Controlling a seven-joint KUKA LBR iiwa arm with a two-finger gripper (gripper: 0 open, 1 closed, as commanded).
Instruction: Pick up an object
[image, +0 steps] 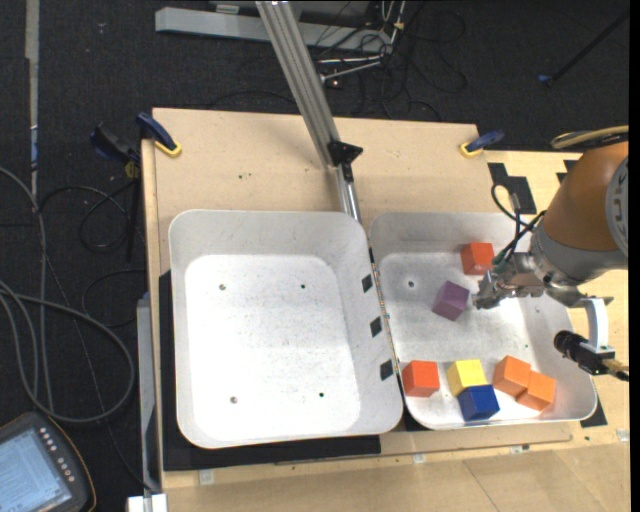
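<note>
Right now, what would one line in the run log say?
hand: right bin | beside purple block | nothing lifted | left bin: bare

Blocks (470, 380) in right bin (560, 415), left bin (190, 330) beside it

1. The arm (590, 215) is reaching in from the right, its tool (490, 292) hanging low in the right bin (400, 240).
2. A purple block (451, 299) is lying just beside the tool, an orange block (477, 257) just above.
3. Along the near wall, orange, yellow and blue blocks are clustering together.
4. The left bin (265, 320) is sitting alongside on the surface (250, 150).
</note>
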